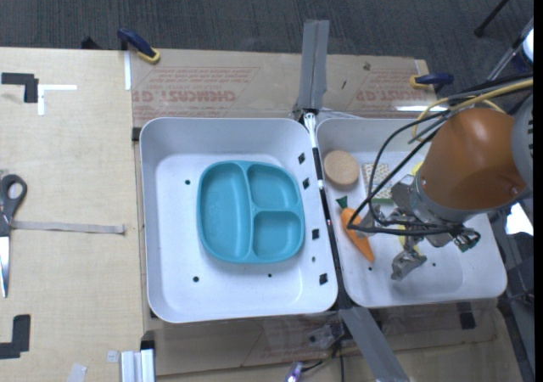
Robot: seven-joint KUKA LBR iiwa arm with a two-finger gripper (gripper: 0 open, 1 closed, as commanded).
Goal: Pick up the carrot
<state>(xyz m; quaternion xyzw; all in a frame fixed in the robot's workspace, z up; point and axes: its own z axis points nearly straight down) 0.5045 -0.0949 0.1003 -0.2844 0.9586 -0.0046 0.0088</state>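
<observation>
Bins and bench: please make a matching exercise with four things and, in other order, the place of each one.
Things:
1. carrot
2. blue tray
3. scissors
4. round biscuit

Places:
A. on the wooden bench, far left
B. right bin, near its left wall, beside the gripper
C. middle of the left bin
D. right bin, near its far left corner

Pairs: 1-B, 2-C, 3-A, 4-D

bins (161, 227) glossy white plastic | tray (251, 211) smooth teal plastic | bench (68, 168) matt wood
</observation>
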